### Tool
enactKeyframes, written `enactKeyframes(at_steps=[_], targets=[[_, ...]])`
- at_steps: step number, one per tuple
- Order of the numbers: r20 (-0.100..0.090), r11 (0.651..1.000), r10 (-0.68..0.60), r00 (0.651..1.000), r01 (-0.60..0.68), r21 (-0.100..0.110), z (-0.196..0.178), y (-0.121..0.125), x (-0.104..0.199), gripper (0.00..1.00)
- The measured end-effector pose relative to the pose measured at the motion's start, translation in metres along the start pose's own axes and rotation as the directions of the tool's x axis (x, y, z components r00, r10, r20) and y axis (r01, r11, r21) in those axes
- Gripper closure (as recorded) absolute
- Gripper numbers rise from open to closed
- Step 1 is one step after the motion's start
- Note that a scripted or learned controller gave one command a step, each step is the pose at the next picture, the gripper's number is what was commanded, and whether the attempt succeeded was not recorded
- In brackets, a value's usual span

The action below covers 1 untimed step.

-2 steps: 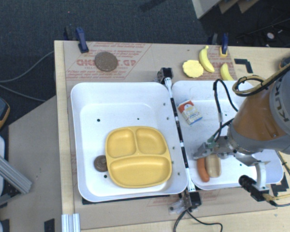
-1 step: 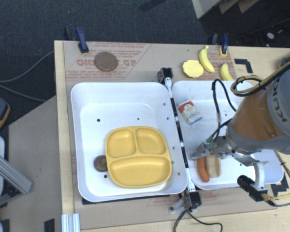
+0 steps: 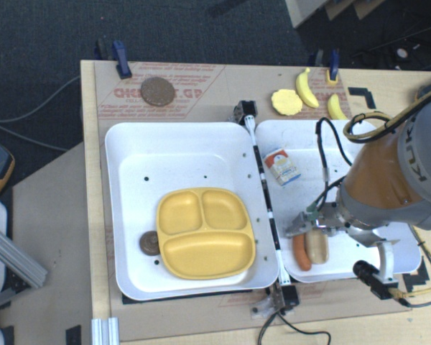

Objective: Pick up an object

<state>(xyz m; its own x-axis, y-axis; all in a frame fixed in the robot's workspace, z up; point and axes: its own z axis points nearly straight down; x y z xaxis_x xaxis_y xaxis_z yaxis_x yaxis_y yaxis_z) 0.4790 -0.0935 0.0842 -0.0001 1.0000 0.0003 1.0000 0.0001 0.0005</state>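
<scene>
- The gripper (image 3: 310,230) hung low in the right bin (image 3: 305,136), just above a hot dog (image 3: 309,250); its opening couldn't be made out.
- A yellow tray (image 3: 203,232) lay in the left bin (image 3: 129,192).

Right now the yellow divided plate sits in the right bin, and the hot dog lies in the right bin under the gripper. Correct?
Not quite. The camera view shows the yellow divided plate in the left bin; the hot dog does lie in the right bin under the gripper.
</scene>
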Motion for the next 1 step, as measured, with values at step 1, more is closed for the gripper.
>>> enactKeyframes(at_steps=[1], targets=[[0.000,1.000,0.000,1.000,0.000,0.000,0.0000,0.0001,0.0022,0.00]])
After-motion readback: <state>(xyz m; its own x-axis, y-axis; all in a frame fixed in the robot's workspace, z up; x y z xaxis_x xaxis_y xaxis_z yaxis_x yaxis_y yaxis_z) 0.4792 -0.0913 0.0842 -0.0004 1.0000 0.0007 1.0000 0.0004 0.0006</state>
